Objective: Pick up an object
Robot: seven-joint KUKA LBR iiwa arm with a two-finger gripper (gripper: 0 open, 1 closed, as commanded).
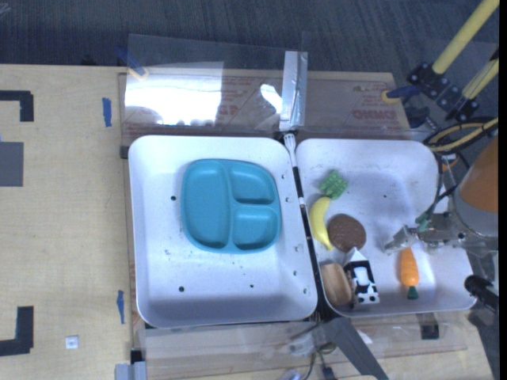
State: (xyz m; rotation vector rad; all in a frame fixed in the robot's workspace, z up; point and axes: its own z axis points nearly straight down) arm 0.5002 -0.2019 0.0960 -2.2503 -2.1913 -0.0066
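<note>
Several toy foods lie in the right bin [380,161]. A green leafy piece [334,184] sits by the divider, with a yellow banana [319,222] just below it. Beside the banana rests a brown round patty [346,232]. At the front wall are a tan bread roll [336,283] and a black-and-white cow toy [363,282]. An orange carrot [408,269] lies to their right. My gripper [413,234] hangs just above the carrot's upper end, reaching in from the right. Nothing is visibly held.
The left bin [150,236] holds a blue divided plate [231,205]. A clear plastic panel [206,93] stands behind the bins. Yellow struts and cables [451,93] crowd the back right corner. The arm's orange band [485,184] overhangs the right bin's edge.
</note>
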